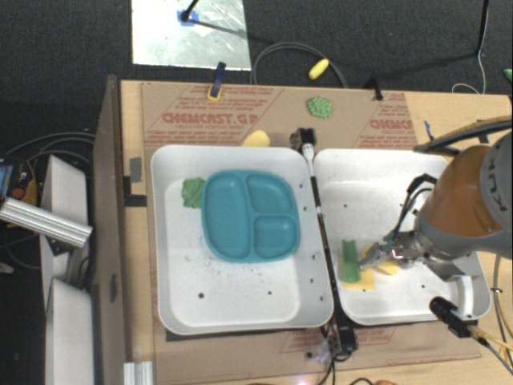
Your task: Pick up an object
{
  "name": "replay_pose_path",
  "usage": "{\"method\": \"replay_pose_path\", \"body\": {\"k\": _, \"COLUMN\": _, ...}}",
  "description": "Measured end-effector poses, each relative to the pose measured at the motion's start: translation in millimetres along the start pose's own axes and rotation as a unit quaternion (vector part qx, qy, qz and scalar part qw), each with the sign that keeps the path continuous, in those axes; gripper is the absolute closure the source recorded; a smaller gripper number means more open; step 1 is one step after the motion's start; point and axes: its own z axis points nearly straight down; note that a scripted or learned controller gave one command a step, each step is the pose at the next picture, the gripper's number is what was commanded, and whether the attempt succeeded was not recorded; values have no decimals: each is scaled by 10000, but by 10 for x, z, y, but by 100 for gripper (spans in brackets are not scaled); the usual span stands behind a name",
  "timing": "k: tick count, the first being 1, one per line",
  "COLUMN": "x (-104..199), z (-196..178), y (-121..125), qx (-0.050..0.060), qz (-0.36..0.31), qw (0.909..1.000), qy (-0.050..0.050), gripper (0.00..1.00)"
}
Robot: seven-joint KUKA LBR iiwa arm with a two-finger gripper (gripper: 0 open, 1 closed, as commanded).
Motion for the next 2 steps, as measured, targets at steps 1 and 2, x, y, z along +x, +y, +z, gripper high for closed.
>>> {"method": "replay_pose_path", "body": {"k": 1, "x": -1, "z": -161, "y": 20, "qx": -40, "qz": -2, "qw": 10000, "qy": -5, "gripper": 100}}
{"method": "replay_pose_path", "body": {"k": 2, "x": 966, "z": -1065, "y": 768, "qx": -104, "qz": -75, "qw": 9999, "qy": 5, "gripper": 100}}
